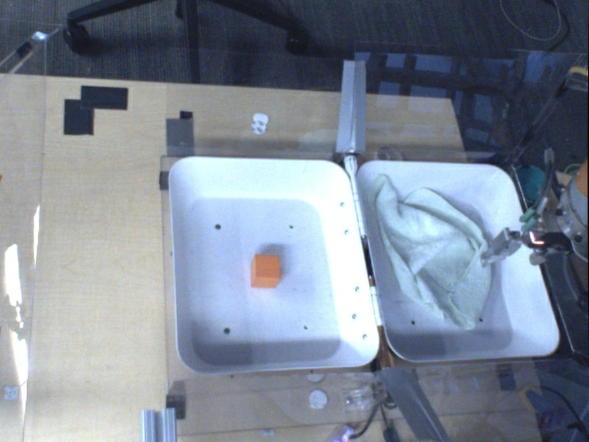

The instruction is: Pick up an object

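Where arm enters right bin (529, 334) | jaws (502, 245) at towel (431, 251) edge, grip unclear | orange cube (266, 271) in left bin (198, 339)

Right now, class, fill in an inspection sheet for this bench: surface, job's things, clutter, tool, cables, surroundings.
Surface: wooden bench bearing two white bins, left bin and right bin, side by side.
Job's things: orange cube near the middle of the left bin; pale cloth, crumpled, in the right bin.
Clutter: black patches and a small white bit on the bench.
Tool: tool at the cloth's right edge; open or shut cannot be told.
Cables: thin loop on the floor, top right.
Surroundings: dark carpet, chair base.
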Action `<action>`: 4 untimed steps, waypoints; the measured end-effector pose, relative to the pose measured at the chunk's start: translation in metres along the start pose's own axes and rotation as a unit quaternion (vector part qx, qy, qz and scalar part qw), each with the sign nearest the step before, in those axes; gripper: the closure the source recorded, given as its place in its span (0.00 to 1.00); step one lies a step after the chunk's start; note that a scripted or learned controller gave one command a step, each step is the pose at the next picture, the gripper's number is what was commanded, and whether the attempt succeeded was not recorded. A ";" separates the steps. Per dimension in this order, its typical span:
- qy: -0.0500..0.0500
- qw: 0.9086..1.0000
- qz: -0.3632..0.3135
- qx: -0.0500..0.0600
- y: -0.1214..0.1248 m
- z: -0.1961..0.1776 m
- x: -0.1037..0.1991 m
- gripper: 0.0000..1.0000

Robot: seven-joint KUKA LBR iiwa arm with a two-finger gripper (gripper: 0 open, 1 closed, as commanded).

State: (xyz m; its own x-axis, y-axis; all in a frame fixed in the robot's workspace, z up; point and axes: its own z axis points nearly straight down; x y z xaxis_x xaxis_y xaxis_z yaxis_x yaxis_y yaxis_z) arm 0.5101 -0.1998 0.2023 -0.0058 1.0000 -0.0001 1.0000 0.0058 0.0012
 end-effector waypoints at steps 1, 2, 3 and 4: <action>-0.001 1.000 -0.026 -0.004 0.043 0.105 -0.005 0.00; -0.001 1.000 -0.002 -0.002 0.084 0.084 -0.006 0.00; -0.002 1.000 -0.006 -0.004 0.086 0.073 -0.005 1.00; -0.001 0.997 0.081 -0.008 0.065 0.110 -0.006 1.00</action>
State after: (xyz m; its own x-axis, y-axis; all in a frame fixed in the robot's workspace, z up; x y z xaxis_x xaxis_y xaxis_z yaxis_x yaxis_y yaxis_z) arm 0.5753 -0.2050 0.0928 0.1557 0.9878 -0.0001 0.9877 -0.1556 0.0179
